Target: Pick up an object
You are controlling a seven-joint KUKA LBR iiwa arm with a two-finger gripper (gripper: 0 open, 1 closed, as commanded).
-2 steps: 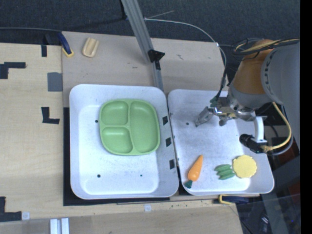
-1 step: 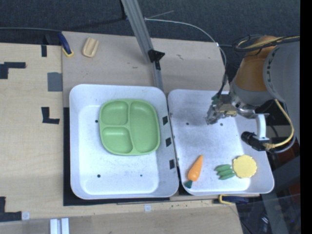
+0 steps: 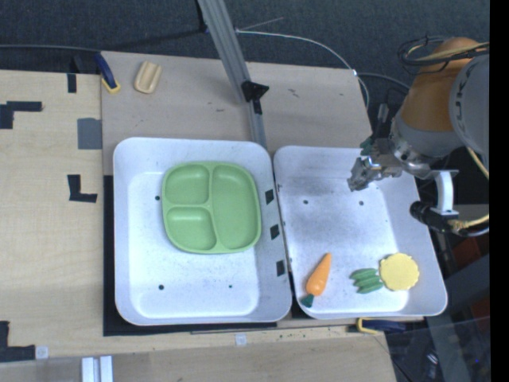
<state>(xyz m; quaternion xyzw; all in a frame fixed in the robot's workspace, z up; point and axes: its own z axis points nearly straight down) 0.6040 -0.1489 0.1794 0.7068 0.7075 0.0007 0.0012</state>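
While the desk (image 3: 199, 94) carries two white bins side by side, the left bin (image 3: 135, 237) holds a green plate (image 3: 211, 207) with three compartments. Over the right bin (image 3: 413, 253) reaches the arm (image 3: 441, 102), its tool (image 3: 359, 175) above the far part with nothing between its fingers — how wide it stands, I cannot tell. Along the near edge lie a pineapple (image 3: 398, 272) and a carrot (image 3: 319, 274) — apart.
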